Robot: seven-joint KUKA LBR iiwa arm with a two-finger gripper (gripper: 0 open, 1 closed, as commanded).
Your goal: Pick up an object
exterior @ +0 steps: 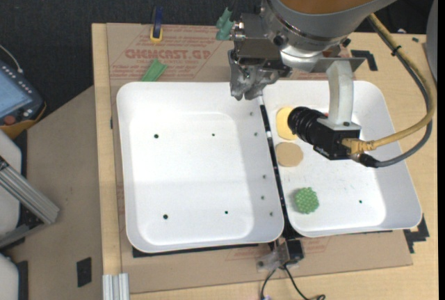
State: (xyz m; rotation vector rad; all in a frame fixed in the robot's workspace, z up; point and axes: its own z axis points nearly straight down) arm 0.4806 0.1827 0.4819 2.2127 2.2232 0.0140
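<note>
— Objects for picking are seen in the right bin [389, 152]: a yellow disc [284, 122], a tan disc [290, 154] and a green ball [306, 200], lower right of centre.

— And the gripper [245, 90]?

— It is pictured at the bins' upper divider, up and left of them. Nothing is seen held; the jaws' state cannot be told.

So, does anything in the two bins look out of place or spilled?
Nothing stands out. The green ball, the tan disc and the yellow disc lie in the right bin, none spilled. The tool hangs over the bins' far edge.
</note>
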